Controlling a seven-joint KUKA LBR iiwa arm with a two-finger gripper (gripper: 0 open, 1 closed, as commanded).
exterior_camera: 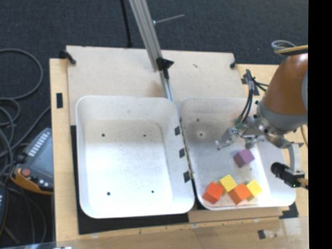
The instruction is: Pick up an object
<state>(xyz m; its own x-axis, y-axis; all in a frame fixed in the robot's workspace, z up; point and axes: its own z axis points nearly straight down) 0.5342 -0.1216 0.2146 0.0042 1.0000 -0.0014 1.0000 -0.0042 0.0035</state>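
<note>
Overhead slanted view of a bench (62, 139) bearing two shallow white bins side by side. The left bin (93, 118) shows only dark specks on its floor. The right bin (207, 113) holds five blocks. A purple block (243, 157) lies alone near the bin's middle. Four more cluster along the near wall: an orange-red block (212, 192) at the left, a yellow block (227, 182) just beside it, an orange block (240, 193) touching the yellow one, and a second yellow block (254, 188) at the right end.

The arm (288, 95), grey with an orange band, enters from the right and hangs over the right bin. Its gripper (228, 138) points toward the bin's centre, just up and left of the purple block and apart from it. No block sits between the fingers; whether the jaws are spread or closed cannot be told.

A slanted metal pole (145, 25) rises behind the bins. Cables (21, 87) and a handheld pendant (33, 162) lie at the left.
</note>
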